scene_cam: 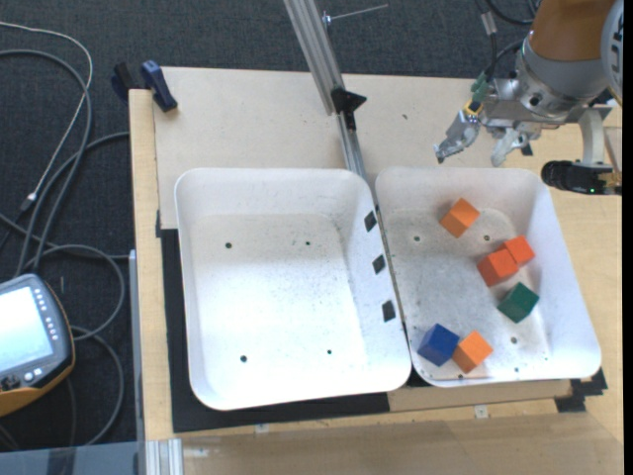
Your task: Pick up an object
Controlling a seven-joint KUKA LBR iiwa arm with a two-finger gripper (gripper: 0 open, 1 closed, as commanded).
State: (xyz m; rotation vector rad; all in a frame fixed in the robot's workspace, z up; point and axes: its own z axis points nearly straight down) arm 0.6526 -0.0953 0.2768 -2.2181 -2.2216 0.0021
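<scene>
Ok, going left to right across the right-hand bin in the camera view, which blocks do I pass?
Blue block → upper orange block → orange block beside the blue one → red-orange block → green block.

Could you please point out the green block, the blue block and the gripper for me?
green block [517, 303], camera view, on its top face.
blue block [438, 344], camera view, on its top face.
gripper [483, 147], camera view, midway between its fingertips.

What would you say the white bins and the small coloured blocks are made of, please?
The white bins look like thin moulded plastic: rounded corners, soft sheen, dark scuff specks. The blocks, such as the orange block and the blue block, look like painted wood or solid plastic: flat matt colour, crisp edges. The view cannot settle which.
</scene>
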